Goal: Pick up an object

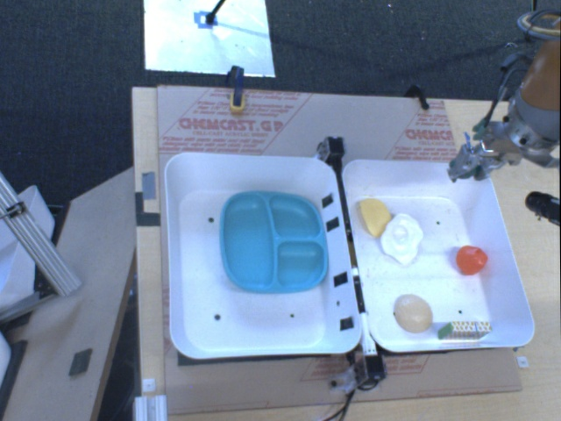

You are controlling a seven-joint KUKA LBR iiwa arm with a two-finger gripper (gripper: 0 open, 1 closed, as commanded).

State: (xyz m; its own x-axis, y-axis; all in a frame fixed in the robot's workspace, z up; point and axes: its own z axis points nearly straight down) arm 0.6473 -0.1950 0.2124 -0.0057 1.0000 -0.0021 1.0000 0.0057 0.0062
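Note:
The right bin [491, 202] holds a yellow wedge [374, 216], a white fried-egg shape [402, 239], a red tomato-like ball [471, 259], a tan egg-shaped piece [413, 312] and a small green and white block [465, 329]. My gripper [465, 166] hangs over the bin's far right corner, above and well apart from all of these. Nothing shows between its fingers.
The left bin [188, 235] carries a blue divided plate [272, 241]. A black-clipped ridge [344, 235] separates the two bins. A cardboard sheet [289, 121] lies under both. A metal plate [209, 23] sits beyond the bench at the back.

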